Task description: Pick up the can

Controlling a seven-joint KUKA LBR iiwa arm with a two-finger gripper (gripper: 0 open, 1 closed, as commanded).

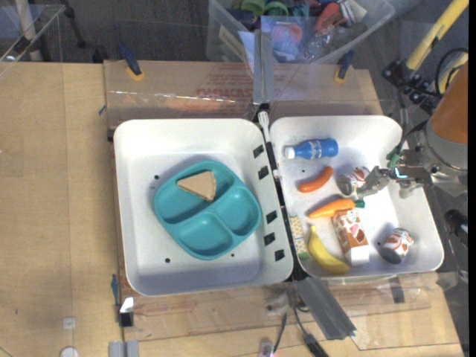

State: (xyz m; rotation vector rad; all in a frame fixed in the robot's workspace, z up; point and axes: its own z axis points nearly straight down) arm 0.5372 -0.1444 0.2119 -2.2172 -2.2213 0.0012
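Two small cans lie in the right bin [420, 199]. One can [352, 179], grey with red markings, is near the bin's middle, just right of the red sausage. The other can [396, 245] lies on its side in the near right corner. My gripper [372, 182] reaches in from the right and hangs right beside the middle can, at its right edge. I cannot make out whether it touches that can.
The right bin also holds a blue bottle [312, 149], a red sausage [315, 179], a carrot [331, 208], a juice carton [351, 233] and a banana [323, 251]. In the left bin [134, 199] a teal divided plate [208, 210] carries a sandwich piece [198, 186].
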